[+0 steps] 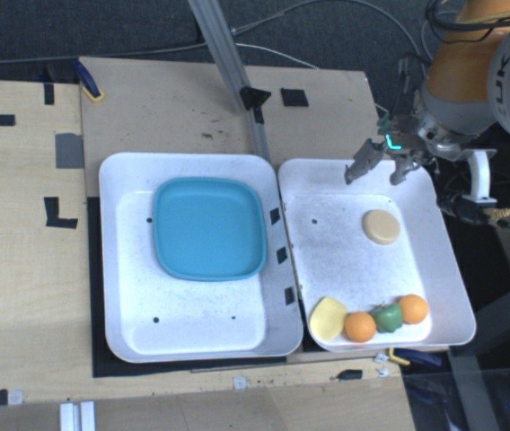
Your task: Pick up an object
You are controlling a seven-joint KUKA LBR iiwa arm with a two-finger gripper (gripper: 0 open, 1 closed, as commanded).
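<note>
My gripper (382,169) hangs over the far edge of the right bin (327,241), its two fingers spread open with nothing between them. A round beige disc (382,227) lies on the bin floor just in front of the gripper. Along the bin's near edge sit a yellow piece (328,318), an orange ball (359,327), a green object (387,317) and a second orange ball (413,309), close together.
The left bin (129,241) holds a square blue plate (208,228). A grey metal pole (228,57) slants across the bench behind the bins. Cables run at the top right near the arm.
</note>
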